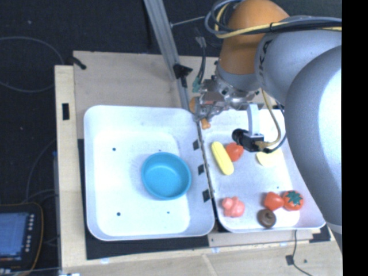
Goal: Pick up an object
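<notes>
Gripper: gripper [205, 115] sits at upper centre of the frame, over the top edge of the right bin [299, 171]; whether it is wide or narrow, I cannot tell.
Progress: I judge nothing lifted yet; the pick is all left to do.
Nearest pick: banana [222, 157], just below, touching a red piece [235, 152].
Others: pink piece [233, 206], tomato [273, 200], strawberry [292, 199], brown piece [266, 217], lower right.
Left bin: blue bowl [166, 175].
Obstacle: divider between bins [205, 165], close by.

The grey arm [305, 96] reaches in from the right, its orange band [247, 36] uppermost (wrist bent downward), the gripper [205, 109] at the bins' shared far edge.
</notes>
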Available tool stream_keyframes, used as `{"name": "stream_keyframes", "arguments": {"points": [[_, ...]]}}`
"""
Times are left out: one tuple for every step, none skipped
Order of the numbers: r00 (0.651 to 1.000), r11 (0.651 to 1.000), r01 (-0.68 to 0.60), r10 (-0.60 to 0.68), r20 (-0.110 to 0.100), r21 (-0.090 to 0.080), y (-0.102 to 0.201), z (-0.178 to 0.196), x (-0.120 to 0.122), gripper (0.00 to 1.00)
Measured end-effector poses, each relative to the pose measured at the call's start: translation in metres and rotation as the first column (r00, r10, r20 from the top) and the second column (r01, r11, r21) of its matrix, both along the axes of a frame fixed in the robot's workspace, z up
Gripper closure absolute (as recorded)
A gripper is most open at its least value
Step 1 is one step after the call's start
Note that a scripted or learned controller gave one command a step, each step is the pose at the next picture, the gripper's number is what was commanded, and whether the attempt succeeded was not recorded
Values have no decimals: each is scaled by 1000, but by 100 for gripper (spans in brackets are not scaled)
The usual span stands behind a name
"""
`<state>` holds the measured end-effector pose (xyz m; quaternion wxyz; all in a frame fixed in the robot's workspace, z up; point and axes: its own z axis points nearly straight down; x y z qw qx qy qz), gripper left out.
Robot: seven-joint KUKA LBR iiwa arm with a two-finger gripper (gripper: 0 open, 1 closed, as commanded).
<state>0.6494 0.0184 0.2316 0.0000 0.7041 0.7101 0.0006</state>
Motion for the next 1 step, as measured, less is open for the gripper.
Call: {"name": "stream_keyframes", "arguments": {"points": [[1000,1000,1,-1,0,0,46,-3,24,100]]}}
